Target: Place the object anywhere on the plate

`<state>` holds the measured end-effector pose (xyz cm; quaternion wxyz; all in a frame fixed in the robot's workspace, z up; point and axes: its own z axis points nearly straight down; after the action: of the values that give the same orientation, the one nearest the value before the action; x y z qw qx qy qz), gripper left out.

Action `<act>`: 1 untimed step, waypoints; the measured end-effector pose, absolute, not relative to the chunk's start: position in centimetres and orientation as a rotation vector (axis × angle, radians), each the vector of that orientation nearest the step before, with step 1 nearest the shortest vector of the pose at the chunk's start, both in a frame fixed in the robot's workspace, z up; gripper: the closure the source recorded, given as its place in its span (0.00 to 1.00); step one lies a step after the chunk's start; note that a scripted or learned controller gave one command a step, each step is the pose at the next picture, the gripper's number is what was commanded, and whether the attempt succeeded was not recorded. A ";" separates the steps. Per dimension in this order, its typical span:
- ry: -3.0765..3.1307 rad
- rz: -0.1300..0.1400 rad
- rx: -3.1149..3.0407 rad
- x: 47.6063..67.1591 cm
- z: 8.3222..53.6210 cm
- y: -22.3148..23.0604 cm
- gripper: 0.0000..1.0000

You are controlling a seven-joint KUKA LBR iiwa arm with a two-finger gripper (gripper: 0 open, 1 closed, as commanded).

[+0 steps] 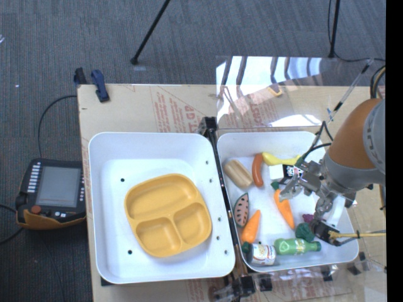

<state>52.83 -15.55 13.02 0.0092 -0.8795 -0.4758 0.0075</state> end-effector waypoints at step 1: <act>-1.491 0.010 -2.753 53.2 13.5 -15.6 0.00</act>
<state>53.17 -15.64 13.51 0.0054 -0.8793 -0.4762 0.0031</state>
